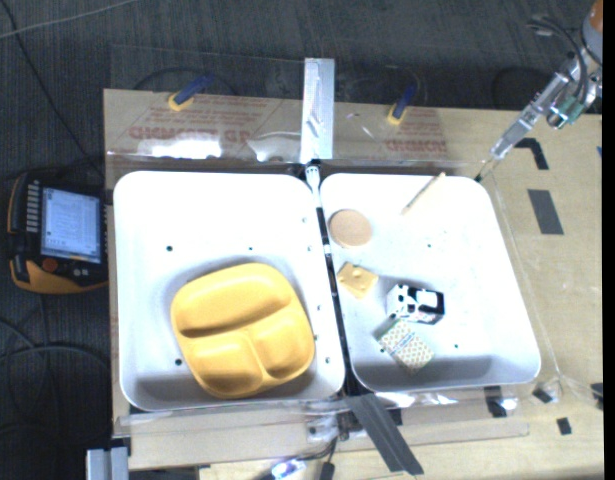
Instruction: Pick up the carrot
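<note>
gripper [559, 106]: at the upper right of the frame, over the bare bench beyond the right bin's upper right corner. The view is too small to tell how far open it is, and you see nothing held in it or touching it.
arm [593, 18]: enters at the top right edge, orange band just showing.
carrot: you cannot tell for sure which thing it is. The nearest in colour is an orange-tan disc [349, 227] in the upper left of the right bin [507, 268], well apart from the gripper, down and to its left.
other things in the right bin: a pale stick [423, 194] nearest the gripper, a yellow chunk [356, 281] below the disc, a black-and-white piece [417, 303], a patterned packet [407, 346].
left bin [147, 228]: holds a yellow tray [242, 326].
</note>
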